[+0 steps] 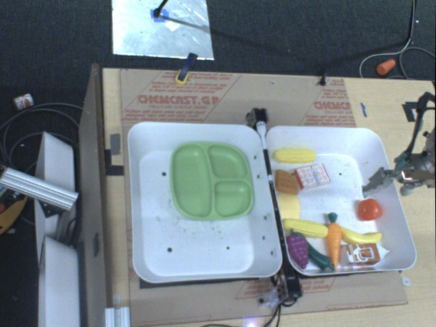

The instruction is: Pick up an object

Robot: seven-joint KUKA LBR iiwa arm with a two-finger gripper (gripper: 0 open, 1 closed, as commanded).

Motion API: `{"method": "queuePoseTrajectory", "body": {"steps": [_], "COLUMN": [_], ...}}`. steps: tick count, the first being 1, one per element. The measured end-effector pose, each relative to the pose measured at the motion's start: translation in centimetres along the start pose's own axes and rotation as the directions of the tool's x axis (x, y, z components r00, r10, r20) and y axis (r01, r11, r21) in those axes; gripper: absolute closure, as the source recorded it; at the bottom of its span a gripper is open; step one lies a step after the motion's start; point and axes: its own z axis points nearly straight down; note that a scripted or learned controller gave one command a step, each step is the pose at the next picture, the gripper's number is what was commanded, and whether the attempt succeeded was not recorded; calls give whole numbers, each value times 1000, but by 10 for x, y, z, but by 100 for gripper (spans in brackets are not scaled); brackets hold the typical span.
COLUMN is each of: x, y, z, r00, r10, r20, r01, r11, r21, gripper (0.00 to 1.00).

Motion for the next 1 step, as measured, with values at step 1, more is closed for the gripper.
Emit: {"method": "queuePoseTrajectory", "body": {"steps": [1], "x": [-31], "y": [22], "z": [72], "r00": [1000], "r10": [3], "r20": [0], "r01": [-3], "r11": [1000], "r21": [4], "gripper": [0]}}
